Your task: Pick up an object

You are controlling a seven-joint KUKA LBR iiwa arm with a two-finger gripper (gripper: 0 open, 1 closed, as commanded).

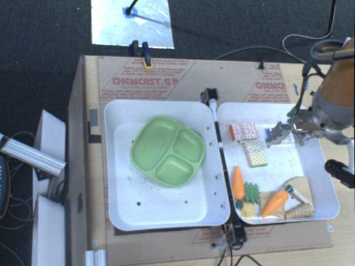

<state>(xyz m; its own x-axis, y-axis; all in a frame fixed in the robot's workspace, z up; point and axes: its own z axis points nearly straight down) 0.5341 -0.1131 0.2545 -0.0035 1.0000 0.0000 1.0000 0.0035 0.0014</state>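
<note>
The right bin holds several small items. A red-and-white packet lies at its back left, with a green-speckled block just in front of it. Near the front lie an orange carrot, a dark green toy, a yellow piece, a second carrot and a beige wedge. My gripper hangs low over the back of this bin, just right of the red-and-white packet and above the speckled block. A small blue-and-white item sits right at its tip.
A green divided plate lies in the left bin. A black divider rail runs between the bins. The grey arm with its orange band comes in over the right bin's back right corner. Cables trail at the upper right.
</note>
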